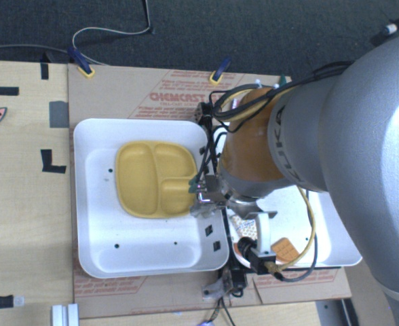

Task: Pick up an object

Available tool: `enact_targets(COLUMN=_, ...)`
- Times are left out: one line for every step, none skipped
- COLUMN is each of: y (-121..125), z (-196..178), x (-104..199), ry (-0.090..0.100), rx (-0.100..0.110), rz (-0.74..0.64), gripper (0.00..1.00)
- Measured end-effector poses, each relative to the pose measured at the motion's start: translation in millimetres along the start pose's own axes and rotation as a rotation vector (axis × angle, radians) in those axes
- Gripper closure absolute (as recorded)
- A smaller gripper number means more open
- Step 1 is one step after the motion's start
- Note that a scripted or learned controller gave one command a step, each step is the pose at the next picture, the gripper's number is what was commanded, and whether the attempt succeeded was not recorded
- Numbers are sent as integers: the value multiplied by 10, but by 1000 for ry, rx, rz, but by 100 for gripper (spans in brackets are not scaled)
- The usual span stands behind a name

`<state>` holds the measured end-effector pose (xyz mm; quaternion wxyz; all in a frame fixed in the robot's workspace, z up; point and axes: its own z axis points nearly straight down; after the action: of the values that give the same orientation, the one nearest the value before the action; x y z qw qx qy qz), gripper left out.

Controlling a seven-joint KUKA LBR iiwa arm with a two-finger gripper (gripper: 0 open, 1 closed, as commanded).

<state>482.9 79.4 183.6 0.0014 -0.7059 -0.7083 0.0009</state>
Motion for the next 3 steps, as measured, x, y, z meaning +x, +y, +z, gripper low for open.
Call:
enact_targets(y=1, z=-1, x=-6, ry=0, rx=0, rz=1, gripper=0)
enact_targets(y=14, z=981, x=344, ry=2, rx=-4, rz=1, gripper=0)
enact_targets(y=107, z=211, x=762, ry=-1, rx=-2, rz=1, gripper=0)
